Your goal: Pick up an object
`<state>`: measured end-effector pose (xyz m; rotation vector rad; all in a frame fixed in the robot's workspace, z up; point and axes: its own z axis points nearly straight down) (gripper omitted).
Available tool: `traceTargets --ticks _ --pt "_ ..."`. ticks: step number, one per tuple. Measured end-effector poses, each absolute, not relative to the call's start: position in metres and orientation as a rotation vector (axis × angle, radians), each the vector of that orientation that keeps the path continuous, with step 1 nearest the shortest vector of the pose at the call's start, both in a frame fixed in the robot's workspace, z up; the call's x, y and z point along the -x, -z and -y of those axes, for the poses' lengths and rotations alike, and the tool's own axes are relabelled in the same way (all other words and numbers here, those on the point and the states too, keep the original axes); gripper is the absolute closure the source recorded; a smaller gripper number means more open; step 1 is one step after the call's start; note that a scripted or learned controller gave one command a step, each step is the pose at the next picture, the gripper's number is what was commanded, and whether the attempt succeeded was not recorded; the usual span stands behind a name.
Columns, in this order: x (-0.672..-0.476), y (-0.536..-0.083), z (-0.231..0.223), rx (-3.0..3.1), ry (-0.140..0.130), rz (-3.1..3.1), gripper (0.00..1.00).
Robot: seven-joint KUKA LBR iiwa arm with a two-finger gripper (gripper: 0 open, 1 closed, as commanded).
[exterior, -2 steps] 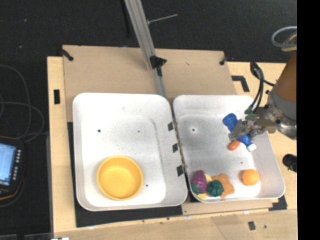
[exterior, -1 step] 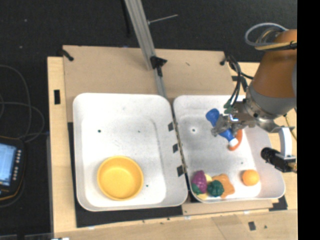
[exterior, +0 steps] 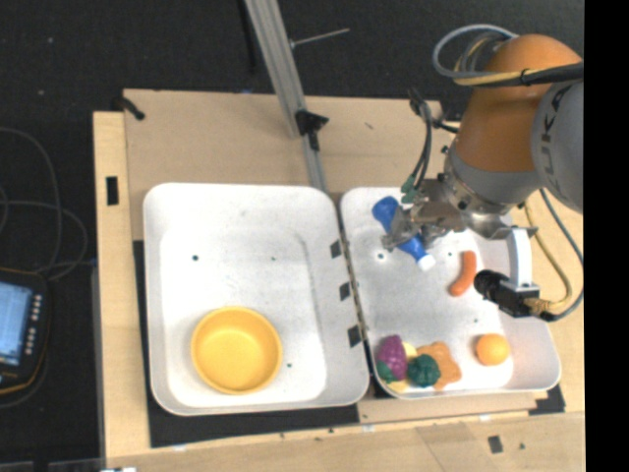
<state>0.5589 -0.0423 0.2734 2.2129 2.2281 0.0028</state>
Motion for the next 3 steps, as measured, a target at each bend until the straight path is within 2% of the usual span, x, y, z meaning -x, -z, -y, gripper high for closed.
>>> traceTargets --ticks 1,2,3 --pt "-0.575 -0.259 0.001 -2.215 0.000 -2.228 1.00" --pt "-0.606 -0.257 -0.035 -2.217 0.000 -2.225 1.00" --pt "-0.618 -0.247 -0.080 -2.214 0.000 -2.227 1.00"
